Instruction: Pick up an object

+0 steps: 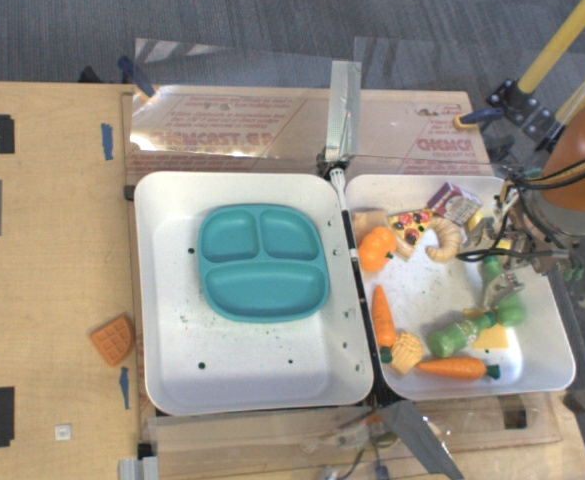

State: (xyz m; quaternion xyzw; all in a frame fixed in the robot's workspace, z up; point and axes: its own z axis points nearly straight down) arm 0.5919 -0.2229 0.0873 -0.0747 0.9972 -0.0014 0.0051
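Tray [262, 263] lies in the left bin [162, 368]. Right of it, the right bin [562, 353] holds toy food. Waffle [113, 339] lies on the bench, left of the left bin.

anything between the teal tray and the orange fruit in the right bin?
In the camera view, only the two bins' adjoining rims separate the teal tray from the orange fruit; no loose item lies between.
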